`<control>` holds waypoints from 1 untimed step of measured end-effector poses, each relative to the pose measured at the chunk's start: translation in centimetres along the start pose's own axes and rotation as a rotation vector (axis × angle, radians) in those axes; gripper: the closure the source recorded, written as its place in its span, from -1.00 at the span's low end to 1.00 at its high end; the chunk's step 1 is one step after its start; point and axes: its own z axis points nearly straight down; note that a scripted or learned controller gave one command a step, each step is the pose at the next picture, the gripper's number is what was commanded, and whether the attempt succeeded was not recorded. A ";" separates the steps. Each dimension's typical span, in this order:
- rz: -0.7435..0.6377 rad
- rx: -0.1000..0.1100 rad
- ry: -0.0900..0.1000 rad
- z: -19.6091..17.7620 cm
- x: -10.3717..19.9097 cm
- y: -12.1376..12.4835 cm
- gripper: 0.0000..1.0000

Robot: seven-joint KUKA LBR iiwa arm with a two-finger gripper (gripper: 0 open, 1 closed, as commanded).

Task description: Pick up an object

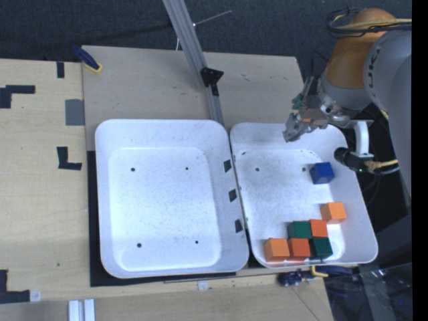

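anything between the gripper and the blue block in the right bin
No. In the camera view, just bare white floor of the right bin separates the gripper from the blue block.

Two shallow white bins sit side by side: the left bin (107,139) and the right bin (267,139). The right one holds seven blocks: one blue block (322,172) toward the far right, four orange blocks (333,211) (318,229) (276,249) (299,247) and two green blocks (299,229) (322,247) clustered at the near right.
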 end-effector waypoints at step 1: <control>0.000 0.001 0.001 -3.3 0.0 0.1 1.00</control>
